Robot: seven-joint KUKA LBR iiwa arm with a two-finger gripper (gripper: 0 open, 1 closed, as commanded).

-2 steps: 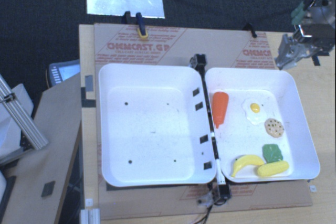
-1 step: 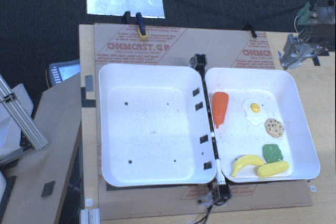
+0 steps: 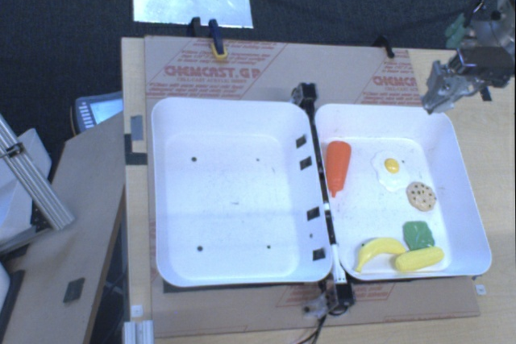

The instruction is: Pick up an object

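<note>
**Egg sits nearest, below and left of the jaws**

Egg (image 3: 390, 170), a flat fried-egg toy, lies in the upper middle of the right bin (image 3: 462, 173), and of everything there it looks the closest to the jaws (image 3: 439, 97). They hang over the bin's far right corner, so the egg lies down and to the left of them from where the camera stands. Whether they are open or closed I cannot tell; nothing shows between them.

The carrot (image 3: 337, 165) lies along the bin's left wall with its long axis running front to back, thin end toward the near side. A cookie (image 3: 420, 196) sits just beside the egg. Near the front rim, a banana (image 3: 377, 250), a green piece (image 3: 418, 234) and a yellow piece (image 3: 419, 258) crowd together (the last two touching, as far as I can see).

The bin floor is smooth, white and shallow. My guess is the carrot offers the freest room around it, though the divider beside it could get in the way. Both bins rest on the desk (image 3: 266, 64).
</note>
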